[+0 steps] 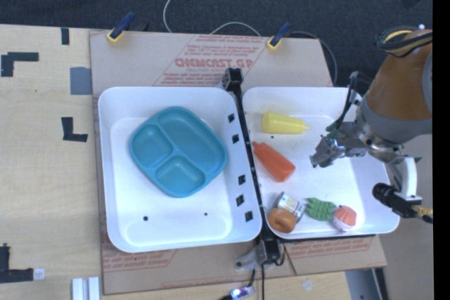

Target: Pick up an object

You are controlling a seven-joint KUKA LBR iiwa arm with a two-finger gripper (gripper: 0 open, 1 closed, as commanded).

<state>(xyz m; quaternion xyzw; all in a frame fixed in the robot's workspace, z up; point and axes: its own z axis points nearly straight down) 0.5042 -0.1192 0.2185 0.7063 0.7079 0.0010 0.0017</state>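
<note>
In the right bin (365, 183), five small objects are seen. A yellow squeeze-bottle-shaped toy (283, 124) lies on its side near the divider in the upper part of the bin. Just below it an orange carrot-like piece (273, 161) lies at a slant. Along the near edge a small round jar (284, 214) with a brown end, a green leafy toy (320, 208) and a pink-and-white round toy (344, 218) are set in a row, almost touching. The hand (325, 154) is seen over bare bin floor, right of the carrot-like piece and apart from it; nothing is seen between its fingers, and their spread cannot be told. In the left bin (116, 172) a blue three-compartment plate (178, 150) lies flat. Both bins rest on cardboard (211, 60) on the bench (42, 172).
</note>
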